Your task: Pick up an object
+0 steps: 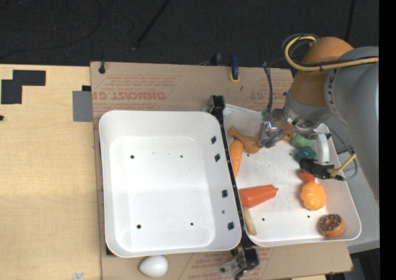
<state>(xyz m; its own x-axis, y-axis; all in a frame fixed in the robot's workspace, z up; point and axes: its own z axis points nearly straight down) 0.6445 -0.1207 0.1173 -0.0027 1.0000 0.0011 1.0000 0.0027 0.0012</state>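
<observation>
Gripper (270, 134) hangs at the right bin's (281, 235) far edge, just above a tan toy (244, 139) near the far-left corner; whether its jaws are wide or narrow I cannot tell. That toy looks light, stiff and smooth, likely slippery; grasp across its narrow middle.

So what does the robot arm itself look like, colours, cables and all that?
The arm is grey and thick, with a rounded orange band above the wrist. A yellow cable loops over the orange part, and a thin dark cable runs down toward the small metallic gripper. More yellow and black wiring hangs beside the wrist.
</observation>
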